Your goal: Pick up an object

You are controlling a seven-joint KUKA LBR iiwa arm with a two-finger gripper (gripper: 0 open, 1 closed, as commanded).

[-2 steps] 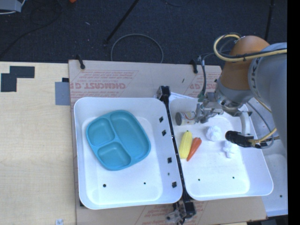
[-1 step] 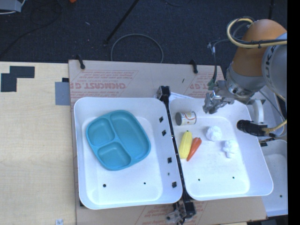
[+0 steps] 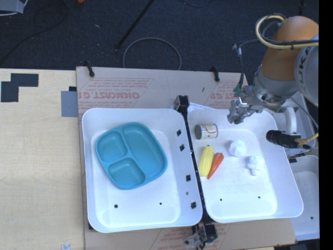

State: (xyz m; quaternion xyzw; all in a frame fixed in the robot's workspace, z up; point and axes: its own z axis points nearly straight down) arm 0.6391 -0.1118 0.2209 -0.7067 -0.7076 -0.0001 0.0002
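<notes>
Right bin (image 3: 291,202), pick not yet begun; nothing lifted.
Tool (image 3: 237,116) at the bin's 12 o'clock rim, whether wide or narrow cannot be told, nothing seen in it. Can (image 3: 206,131) at its 8 o'clock; corn (image 3: 206,160), carrot (image 3: 215,165) and two white lumps (image 3: 238,148) lie mid-bin. Grasp and lift remain.

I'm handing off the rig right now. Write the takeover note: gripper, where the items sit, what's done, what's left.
Gripper: above the right bin's far edge, holding nothing visible.
Right bin: small can on its side, corn cob touching carrot, two white lumps.
Left bin: blue divided plate.
Done: nothing picked.
Left: descend, grasp one item, lift.
</notes>
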